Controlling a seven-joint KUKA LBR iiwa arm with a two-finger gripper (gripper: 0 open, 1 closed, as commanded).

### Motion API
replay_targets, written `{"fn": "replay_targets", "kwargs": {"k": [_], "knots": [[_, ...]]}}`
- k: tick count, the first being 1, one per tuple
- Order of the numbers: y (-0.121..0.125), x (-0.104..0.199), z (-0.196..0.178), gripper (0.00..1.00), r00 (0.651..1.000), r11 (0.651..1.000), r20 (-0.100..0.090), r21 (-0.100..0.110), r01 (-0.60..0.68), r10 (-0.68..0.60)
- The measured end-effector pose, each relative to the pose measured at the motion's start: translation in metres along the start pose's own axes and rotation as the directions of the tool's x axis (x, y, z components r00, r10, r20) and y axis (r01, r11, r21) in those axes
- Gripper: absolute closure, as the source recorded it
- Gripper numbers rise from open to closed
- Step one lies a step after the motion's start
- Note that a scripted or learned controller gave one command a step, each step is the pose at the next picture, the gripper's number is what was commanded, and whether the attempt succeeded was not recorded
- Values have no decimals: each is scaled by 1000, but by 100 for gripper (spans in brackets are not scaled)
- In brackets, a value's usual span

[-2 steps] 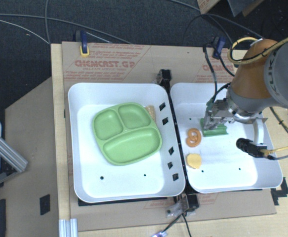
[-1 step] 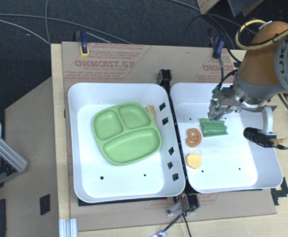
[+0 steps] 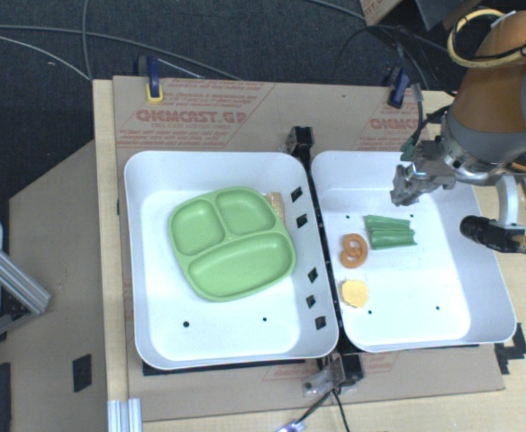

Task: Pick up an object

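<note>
My desk [image 3: 200, 106] topped with a printed cardboard sheet, two shallow white bins side by side on it, left bin [image 3: 146, 241] and right bin [image 3: 479, 304] touching along a black divider [image 3: 310, 232], blue clamps [image 3: 154, 77] at the back edge

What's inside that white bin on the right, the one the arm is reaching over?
The right bin holds a green ridged piece, an orange pretzel-shaped ring and a small yellow disc. The tool hangs over the bin's far end, covering the floor beneath it.
</note>
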State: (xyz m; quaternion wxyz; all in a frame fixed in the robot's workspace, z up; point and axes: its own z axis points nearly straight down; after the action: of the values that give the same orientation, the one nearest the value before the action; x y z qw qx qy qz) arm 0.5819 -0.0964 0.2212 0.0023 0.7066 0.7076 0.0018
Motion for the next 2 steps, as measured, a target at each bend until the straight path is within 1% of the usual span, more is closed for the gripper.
{"fn": "replay_targets", "kwargs": {"k": [1, 2], "knots": [[-7, 53, -7, 100, 1000, 1000, -3, 6, 4, -4], [-26, 111, -14, 100, 1000, 1000, -5, 8, 5, -5]]}}
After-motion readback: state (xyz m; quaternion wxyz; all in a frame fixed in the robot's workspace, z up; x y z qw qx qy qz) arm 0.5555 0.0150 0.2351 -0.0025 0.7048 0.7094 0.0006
